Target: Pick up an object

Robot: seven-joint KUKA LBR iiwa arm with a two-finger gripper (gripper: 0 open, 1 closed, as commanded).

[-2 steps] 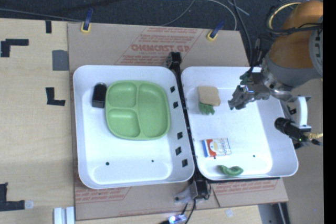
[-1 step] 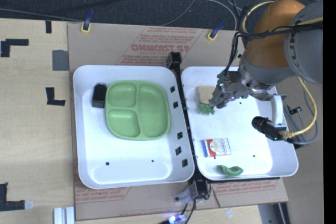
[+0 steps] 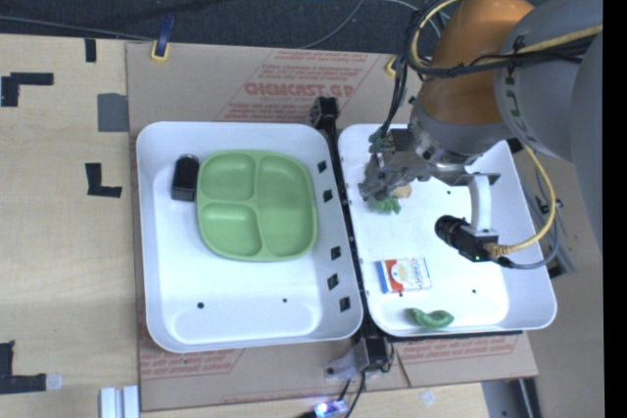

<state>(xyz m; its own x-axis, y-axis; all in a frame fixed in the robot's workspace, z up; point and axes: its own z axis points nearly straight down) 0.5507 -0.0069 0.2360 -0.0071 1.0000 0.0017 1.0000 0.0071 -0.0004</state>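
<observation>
My gripper [image 3: 380, 188] reaches down into the right bin [image 3: 509, 303] near its left wall, its tips right at a small green object [image 3: 387, 205]. Whether that object sits between the fingers cannot be made out. A small white card with red and blue print [image 3: 404, 275] lies in the lower middle of the right bin. A green pod-shaped item [image 3: 429, 316] rests near the bin's front edge. In the left bin [image 3: 235, 318] lies a green divided plate [image 3: 258, 205], with a small black block [image 3: 185, 177] just left of it.
The grey arm with its orange band [image 3: 470, 54] hangs over the right bin's upper part. A black cable fitting [image 3: 465, 238] with a yellow cable sits right of the gripper. Black clips run along the divider between bins [image 3: 338, 210].
</observation>
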